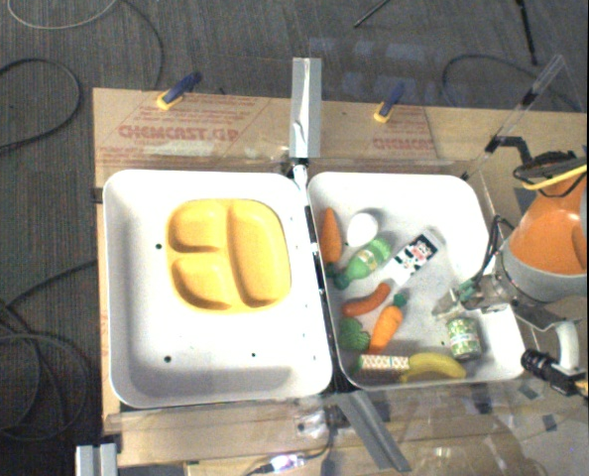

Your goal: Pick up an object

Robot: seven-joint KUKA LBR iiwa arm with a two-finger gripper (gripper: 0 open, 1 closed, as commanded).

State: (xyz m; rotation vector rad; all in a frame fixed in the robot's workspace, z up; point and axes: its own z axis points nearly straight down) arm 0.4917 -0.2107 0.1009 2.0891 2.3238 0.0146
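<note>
**Gripper low at the right edge of the right bin, over the small green jar**

The gripper (465, 303) sits at the right side of the right bin (453, 188), under the grey wrist and orange band of the arm (550, 241). Finger spacing: cannot tell; the metal parts blur together from this angle. No item is visibly between the fingers.

Just below the gripper, touching or nearly so, stands a small green-patterned jar (463, 336). Close to its lower left lies a banana (432, 366), and beside that a dark chocolate bar (384, 364) along the near wall.

Left of the gripper, a short way off: a carrot (386, 327) with its green top upward, a red sausage-like piece (366, 299) above it, and a dark green round vegetable (352, 334) beside the carrot.

Up and left of the gripper: a white bottle with a black-and-red label (414, 256), lying tilted; a green bottle (362, 262) next to it; a white egg (361, 228); a second carrot (329, 236) against the bin's left wall.

Well apart to the left, the left bin (136, 365) holds a yellow divided tray (230, 254).

Farthest off, behind both bins, the desk (205, 132) carries a cardboard sheet with two blue-and-yellow clamps (178, 90).
</note>
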